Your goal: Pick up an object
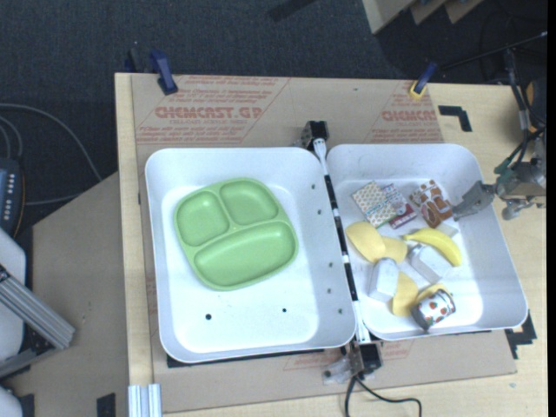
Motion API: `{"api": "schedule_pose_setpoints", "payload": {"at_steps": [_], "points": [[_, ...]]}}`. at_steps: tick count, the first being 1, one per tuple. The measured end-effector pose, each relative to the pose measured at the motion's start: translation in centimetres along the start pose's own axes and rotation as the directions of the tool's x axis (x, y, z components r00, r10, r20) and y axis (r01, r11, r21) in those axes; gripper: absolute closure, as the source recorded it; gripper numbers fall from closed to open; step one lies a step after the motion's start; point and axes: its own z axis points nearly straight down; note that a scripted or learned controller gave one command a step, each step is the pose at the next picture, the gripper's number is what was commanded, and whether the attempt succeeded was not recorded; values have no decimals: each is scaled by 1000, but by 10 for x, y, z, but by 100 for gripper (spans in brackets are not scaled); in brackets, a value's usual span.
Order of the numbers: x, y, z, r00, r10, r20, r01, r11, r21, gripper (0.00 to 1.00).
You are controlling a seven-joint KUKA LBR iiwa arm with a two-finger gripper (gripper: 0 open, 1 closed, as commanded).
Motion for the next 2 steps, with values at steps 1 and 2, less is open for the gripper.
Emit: {"api": "schedule_pose_setpoints", "payload": {"at_steps": [1, 2], "points": [[95, 50, 140, 1000, -1, -1, 1, 1000, 2, 0], [96, 98, 154, 1000, -1, -2, 1, 1000, 13, 0]]}}
